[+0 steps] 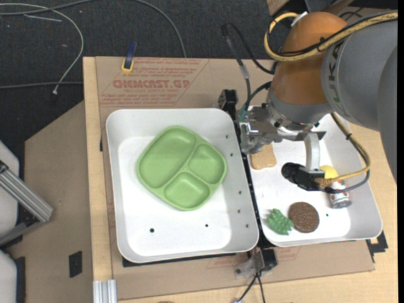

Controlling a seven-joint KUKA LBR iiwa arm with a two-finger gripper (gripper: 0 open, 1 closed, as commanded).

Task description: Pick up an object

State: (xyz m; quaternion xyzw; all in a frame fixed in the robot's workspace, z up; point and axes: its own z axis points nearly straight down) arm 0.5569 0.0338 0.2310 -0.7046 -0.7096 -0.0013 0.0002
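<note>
Flat brown cardboard-covered bench (158,84) with red printed lettering, bearing two shallow white plastic bins, left (126,232) and right (360,213), touching side by side.

Pale green divided plate (182,167) in white bin (126,232); brown round cookie (304,216); dark green leafy toy (278,221).

Two bins sit side by side on the surface (95,169). In the left bin (120,144) a sectioned plate (182,167) lies near the middle, nearer the far wall than the near one. In the right bin (363,219) a cracker-shaped piece (263,158) lies at the far left, just beside the wall shared with the left bin. Along the near edge a leafy toy (278,221) lies left of a round disc (304,216), the two almost touching. A small can (339,198) lies to the right, behind the disc. The arm (328,62) reaches in from the right over the right bin's far part, with the pincer (254,137) above the cracker-shaped piece.
</note>
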